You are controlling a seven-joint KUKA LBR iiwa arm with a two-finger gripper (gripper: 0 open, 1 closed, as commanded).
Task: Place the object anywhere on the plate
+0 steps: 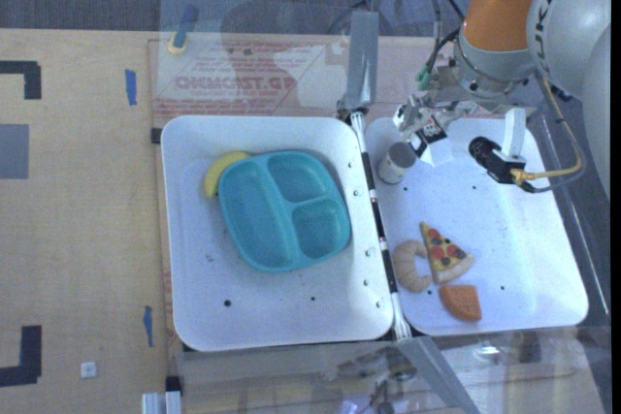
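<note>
Trouble you'd want to watch for: the two-finger gripper [419,123] hangs up by the right white bin's [543,305] far-left corner, fingers unreadable, nothing visibly held, the pizza-slice toy [444,252] lies toward that bin's near-left side, so it may close empty.

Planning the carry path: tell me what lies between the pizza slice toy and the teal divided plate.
In the camera view, the beige croissant-shaped toy and the bins' adjoining white rims lie between the pizza slice toy and the teal divided plate.
</note>
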